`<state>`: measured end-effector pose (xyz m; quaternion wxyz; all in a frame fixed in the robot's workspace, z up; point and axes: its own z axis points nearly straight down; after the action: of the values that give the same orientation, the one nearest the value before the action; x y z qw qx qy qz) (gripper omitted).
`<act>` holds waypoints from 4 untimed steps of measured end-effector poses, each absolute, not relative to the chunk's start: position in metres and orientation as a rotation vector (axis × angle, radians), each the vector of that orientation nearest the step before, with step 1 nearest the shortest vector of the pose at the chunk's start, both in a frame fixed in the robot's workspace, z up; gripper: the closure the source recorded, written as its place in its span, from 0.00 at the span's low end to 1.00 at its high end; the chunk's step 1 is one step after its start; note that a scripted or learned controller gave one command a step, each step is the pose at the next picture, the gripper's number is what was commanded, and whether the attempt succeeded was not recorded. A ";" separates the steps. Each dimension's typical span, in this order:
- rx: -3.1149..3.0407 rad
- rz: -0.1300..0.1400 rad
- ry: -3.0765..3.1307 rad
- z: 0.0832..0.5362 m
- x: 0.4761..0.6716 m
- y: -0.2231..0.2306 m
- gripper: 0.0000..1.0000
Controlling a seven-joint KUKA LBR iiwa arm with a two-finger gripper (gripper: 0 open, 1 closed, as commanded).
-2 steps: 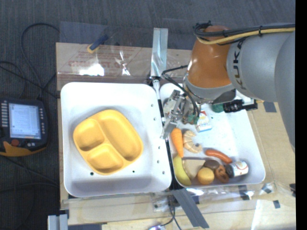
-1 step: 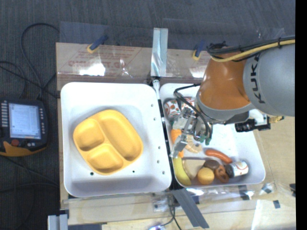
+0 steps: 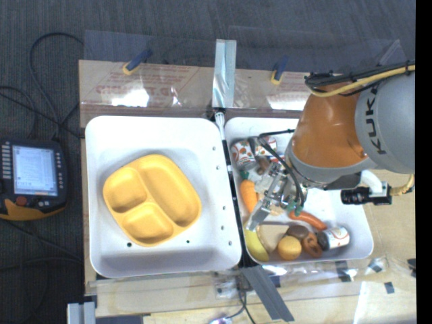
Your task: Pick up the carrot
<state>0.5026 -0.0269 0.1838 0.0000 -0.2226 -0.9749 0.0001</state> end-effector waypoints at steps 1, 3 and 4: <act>-0.265 0.000 -3.132 0.184 0.540 0.000 0.00; -0.539 -0.001 -3.095 0.183 0.526 -0.013 0.00; -0.973 0.003 -2.986 0.183 0.484 -0.057 0.00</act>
<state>0.4841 -0.0572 0.1835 0.0005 -0.3097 -0.9508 0.0009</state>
